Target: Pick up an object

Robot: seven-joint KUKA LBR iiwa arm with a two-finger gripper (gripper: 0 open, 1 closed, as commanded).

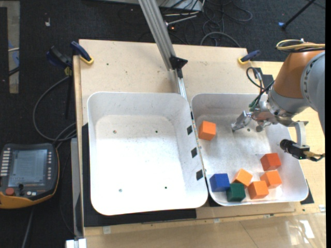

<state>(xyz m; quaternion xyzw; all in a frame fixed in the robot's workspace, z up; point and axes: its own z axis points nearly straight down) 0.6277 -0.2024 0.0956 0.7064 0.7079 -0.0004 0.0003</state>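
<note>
My gripper [241,125] hangs over the upper middle of the right bin [222,103], open, with nothing between its fingers. An orange cube [207,129] lies apart from it to the left, near the bin's left wall. Along the bin's front sit a blue cube [220,182], a green cube [236,192] and several orange cubes [257,189] in a loose cluster. A red-orange cube [270,161] rests at the right, below the wrist.
The left bin [98,138] stands beside the right one, and their rims meet in the middle. A slanted metal rail [158,27] runs down to the bins' shared edge. A teach pendant [28,172] lies off the bench at the left.
</note>
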